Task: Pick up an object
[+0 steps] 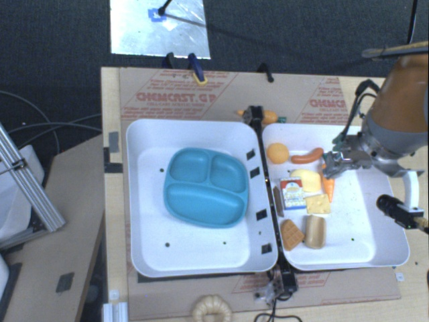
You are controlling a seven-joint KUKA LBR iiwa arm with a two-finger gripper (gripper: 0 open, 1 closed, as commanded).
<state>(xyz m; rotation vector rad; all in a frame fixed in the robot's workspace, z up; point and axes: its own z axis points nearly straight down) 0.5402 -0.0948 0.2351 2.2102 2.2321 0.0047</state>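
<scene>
The two white bins (144, 200) look like smooth plastic with a soft shine. The blue divided plate (204, 186) in the left bin is matt plastic. The worktop (174, 96) under the bins looks like brown cardboard, printed with red letters, dull and slightly rough. The toy foods in the right bin, such as the orange ball (277, 153) and the sausage (307, 156), seem smooth plastic. The hand (333, 162) is grey metal. The floor (53, 39) is dark carpet, coarse

One fixed camera looks down, seemingly slanted, on both bins (201, 129).
</scene>
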